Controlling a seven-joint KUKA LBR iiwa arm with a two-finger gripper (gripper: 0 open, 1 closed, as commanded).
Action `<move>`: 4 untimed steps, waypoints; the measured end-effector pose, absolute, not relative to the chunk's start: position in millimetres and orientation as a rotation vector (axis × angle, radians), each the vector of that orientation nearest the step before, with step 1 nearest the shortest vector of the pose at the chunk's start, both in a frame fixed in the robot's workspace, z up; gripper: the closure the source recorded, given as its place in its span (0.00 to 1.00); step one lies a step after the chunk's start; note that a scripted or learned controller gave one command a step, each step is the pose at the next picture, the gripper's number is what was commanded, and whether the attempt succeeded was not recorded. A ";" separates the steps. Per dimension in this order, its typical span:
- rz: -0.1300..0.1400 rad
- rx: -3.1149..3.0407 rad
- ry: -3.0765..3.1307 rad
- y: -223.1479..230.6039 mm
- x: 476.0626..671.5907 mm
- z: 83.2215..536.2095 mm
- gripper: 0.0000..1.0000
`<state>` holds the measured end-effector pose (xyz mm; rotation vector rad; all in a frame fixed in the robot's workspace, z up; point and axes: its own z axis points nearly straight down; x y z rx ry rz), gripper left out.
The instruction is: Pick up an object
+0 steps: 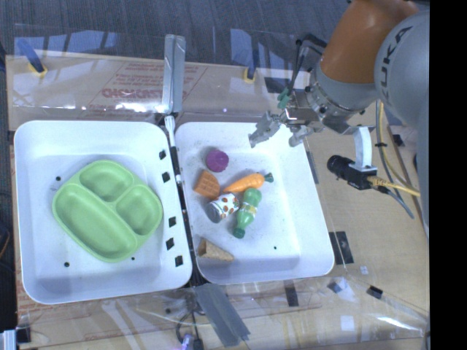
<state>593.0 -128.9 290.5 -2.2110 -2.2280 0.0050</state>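
Note the claw [279, 132] poised above the right bin's [310, 250] far edge, fingers spread, pinching nothing. The toys lie near the bin's middle: purple ball [216, 159], orange wedge [206, 184], carrot [246, 182], green bottle [246, 211], small can [222, 208]. Carrot, bottle and can touch, so your descent risks nudging neighbours or closing on two. The ball, being round, may roll.

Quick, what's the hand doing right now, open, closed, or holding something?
Hand: open, holding nothing, above the far edge of the right bin.
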 end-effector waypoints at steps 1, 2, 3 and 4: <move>0.001 -2.099 -2.339 -133.4 560.3 103.4 0.00; 0.003 -2.092 -2.344 -133.0 560.5 113.0 1.00; 0.003 -2.092 -2.345 -132.9 560.5 113.0 0.00; 0.002 -1.986 -2.429 -139.0 493.7 90.8 0.00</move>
